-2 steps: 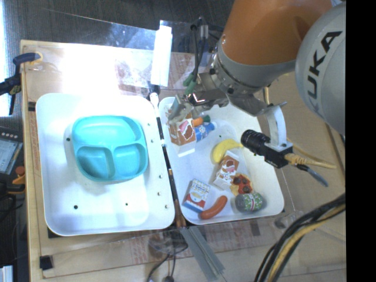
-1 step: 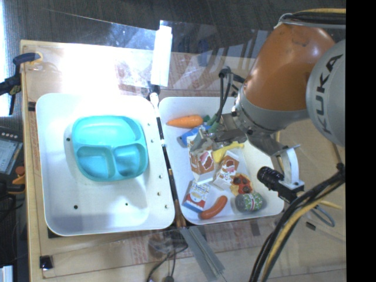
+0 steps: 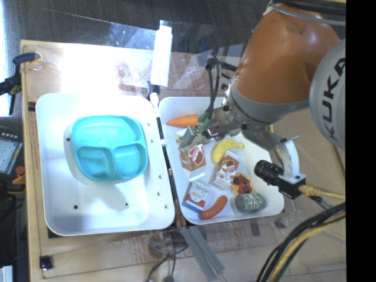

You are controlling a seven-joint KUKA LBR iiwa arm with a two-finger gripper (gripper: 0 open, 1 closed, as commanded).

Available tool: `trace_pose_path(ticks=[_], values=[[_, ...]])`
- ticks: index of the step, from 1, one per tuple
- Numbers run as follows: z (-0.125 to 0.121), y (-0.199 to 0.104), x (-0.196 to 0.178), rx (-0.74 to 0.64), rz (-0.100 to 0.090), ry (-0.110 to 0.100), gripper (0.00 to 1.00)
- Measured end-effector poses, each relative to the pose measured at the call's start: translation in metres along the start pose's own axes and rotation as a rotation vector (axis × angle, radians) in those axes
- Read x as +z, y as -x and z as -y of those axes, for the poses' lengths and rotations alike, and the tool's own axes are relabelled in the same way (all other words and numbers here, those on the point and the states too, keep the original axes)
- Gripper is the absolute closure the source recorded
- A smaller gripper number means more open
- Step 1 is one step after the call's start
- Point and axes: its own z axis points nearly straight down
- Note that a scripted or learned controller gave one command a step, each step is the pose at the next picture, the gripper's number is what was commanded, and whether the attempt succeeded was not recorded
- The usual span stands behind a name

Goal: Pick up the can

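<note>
The can [image 3: 249, 202] has a green and red label and lies in the near right corner of the right bin [image 3: 176, 107]. My gripper [image 3: 197, 136] hangs over the far left part of that bin. It is just below the carrot [image 3: 183, 121] and above a brown and white carton [image 3: 194, 156]. It is well apart from the can, up and to the left of it, and nothing shows between it and the can but other food items. The arm's orange band and grey wrist cover the bin's far right part.
The right bin also holds a banana [image 3: 225, 149], a small carton [image 3: 226, 170], a blue and white carton [image 3: 198, 194], a sausage [image 3: 213, 207] and a red item [image 3: 241, 184] beside the can. The left bin [image 3: 53, 204] holds a blue divided plate [image 3: 108, 148].
</note>
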Motion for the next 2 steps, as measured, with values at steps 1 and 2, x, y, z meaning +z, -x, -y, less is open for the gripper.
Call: trace_pose_path(ticks=[1,2], values=[[-0.049,0.061,0.132,0.240,-0.001,-0.006,1.00],[-0.038,-0.024,0.053,0.133,0.000,-0.002,1.00]])
